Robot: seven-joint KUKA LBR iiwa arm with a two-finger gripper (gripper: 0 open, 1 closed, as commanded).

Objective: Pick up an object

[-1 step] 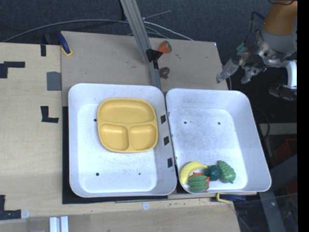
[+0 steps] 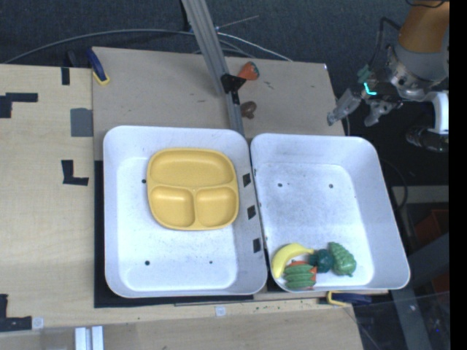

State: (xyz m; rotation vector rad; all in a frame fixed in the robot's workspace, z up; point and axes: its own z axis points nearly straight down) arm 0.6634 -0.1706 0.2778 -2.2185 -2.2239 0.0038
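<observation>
Plywood makes up the table (image 2: pixel 168 86), which carries two shallow white bins side by side near its front edge. Its left bin (image 2: pixel 124 217) holds a yellow divided plate (image 2: pixel 193 188), lying flat toward that bin's back edge. Its right bin (image 2: pixel 321 195) holds a small cluster of toy food in its front corner: a yellow banana (image 2: pixel 288 254), a green leafy vegetable (image 2: pixel 341 259) and a green and red piece (image 2: pixel 299 275), all touching or just beside one another. A grey arm (image 2: pixel 423 31) with an orange band hangs past the table's back right corner, and its end effector (image 2: pixel 359 109) sits off the bins, well apart from the toys, its fingers spread with nothing between them.
</observation>
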